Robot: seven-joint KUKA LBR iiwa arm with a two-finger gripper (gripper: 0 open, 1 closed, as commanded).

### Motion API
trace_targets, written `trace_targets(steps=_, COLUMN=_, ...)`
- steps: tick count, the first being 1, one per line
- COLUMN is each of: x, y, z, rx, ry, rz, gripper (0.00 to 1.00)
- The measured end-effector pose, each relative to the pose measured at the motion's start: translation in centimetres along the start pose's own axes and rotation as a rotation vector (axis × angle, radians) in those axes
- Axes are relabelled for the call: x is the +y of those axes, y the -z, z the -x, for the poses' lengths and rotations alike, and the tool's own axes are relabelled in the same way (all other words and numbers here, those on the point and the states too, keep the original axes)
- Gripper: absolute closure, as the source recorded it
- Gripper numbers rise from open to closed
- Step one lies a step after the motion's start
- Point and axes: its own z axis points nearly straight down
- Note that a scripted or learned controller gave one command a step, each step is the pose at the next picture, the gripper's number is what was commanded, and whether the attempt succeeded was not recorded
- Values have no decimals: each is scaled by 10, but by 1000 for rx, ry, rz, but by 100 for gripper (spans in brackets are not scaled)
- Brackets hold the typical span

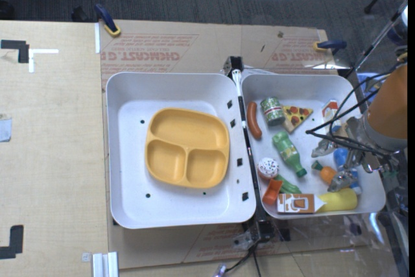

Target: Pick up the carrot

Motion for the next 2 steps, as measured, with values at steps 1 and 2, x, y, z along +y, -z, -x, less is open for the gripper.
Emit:
trace_targets(steps=1, x=43, y=2, z=-4, rx=-7, ry=-61, rz=-2, gripper=0)
trace_targets(steps=2, x=11, y=3, z=-11, rx=-10, ry=78, rz=-1, gripper=0)
